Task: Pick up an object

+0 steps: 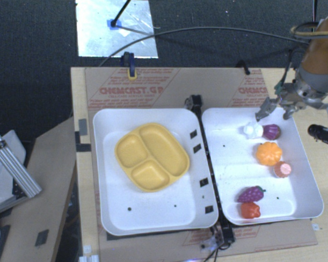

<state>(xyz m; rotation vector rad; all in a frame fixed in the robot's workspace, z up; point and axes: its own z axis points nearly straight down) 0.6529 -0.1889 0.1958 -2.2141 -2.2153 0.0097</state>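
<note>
The right bin (230,168) holds several toy foods. A white piece (253,130) lies beside a purple round piece (271,131) near the far side. Below them sit an orange pumpkin-like piece (268,153) and a small pink piece (282,170). Near the front lie a purple grape bunch (250,194) and a red pepper (250,209). My gripper (276,111) hangs open over the bin's far right edge, just above the white and purple pieces, with nothing between its fingers.
The left bin (110,205) carries a yellow divided plate (151,155). A black hinge strip (203,153) runs between the bins. A cable arcs over the back of the bench. A metal sheet (116,26) lies on the floor behind.
</note>
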